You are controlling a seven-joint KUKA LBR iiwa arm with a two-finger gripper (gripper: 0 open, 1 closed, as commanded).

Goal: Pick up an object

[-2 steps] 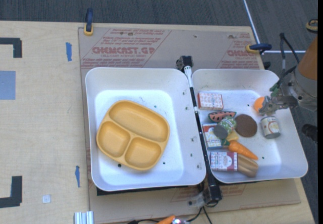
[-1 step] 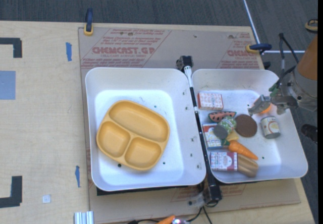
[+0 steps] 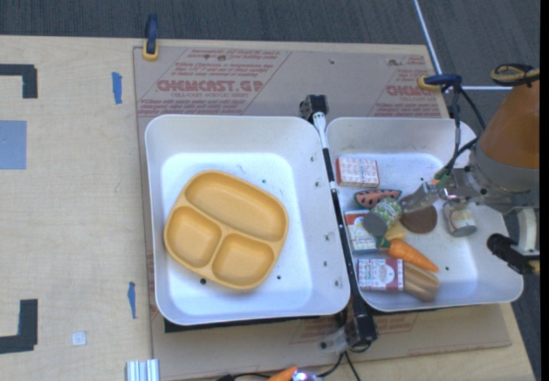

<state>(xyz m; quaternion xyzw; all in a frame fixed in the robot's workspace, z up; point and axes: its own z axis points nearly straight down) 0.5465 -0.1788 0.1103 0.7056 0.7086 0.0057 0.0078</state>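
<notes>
Bins [image 3: 163, 199]: two; one yellow tray [image 3: 226, 229] left of gripper [image 3: 426, 194], jaw state indiscernible; clutter beneath gripper hard to distinguish.

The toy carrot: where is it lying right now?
In the right bin, near its front, the toy carrot lies between the green item and the tan block.
</notes>
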